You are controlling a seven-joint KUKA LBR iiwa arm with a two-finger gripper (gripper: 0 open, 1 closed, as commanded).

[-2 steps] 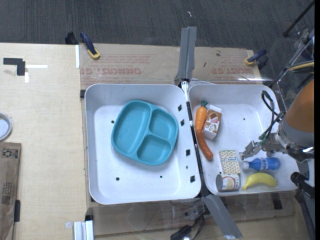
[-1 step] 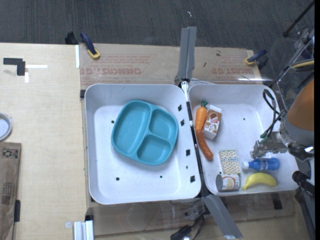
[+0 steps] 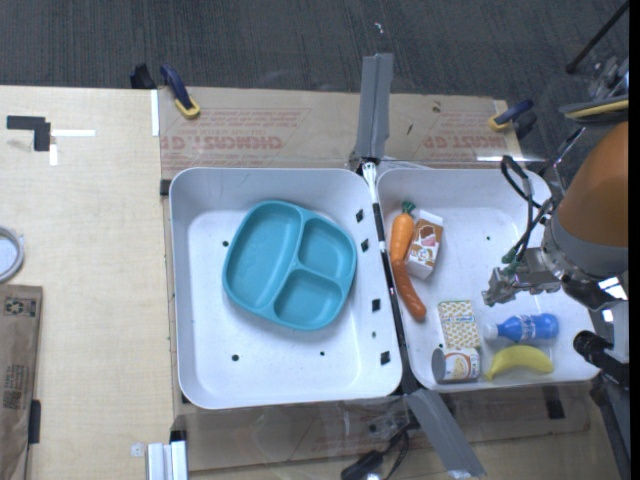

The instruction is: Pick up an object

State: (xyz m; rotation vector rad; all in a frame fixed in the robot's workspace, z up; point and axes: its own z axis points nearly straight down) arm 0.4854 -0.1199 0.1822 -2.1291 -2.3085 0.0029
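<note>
The right bin [image 3: 470, 193] holds several small items. An orange carrot [image 3: 401, 236] lies by its left wall, with a small white and orange carton [image 3: 425, 247] beside it and a reddish sausage [image 3: 410, 293] below. Nearer the front are a patterned cracker box [image 3: 456, 323], a small tub [image 3: 458, 365], a blue bottle [image 3: 525, 328] lying on its side and a yellow banana [image 3: 520, 362]. My gripper [image 3: 505, 290] hangs over the right half of this bin, just above the blue bottle and right of the cracker box. I see nothing held in it.
In the left bin [image 3: 180, 268] lies a light blue divided plate [image 3: 290, 264]. A grey divider post [image 3: 376, 108] stands between the bins at the back. Clamps [image 3: 180, 93] hold cardboard behind the bins. Cables trail from the arm [image 3: 600, 198] at the right.
</note>
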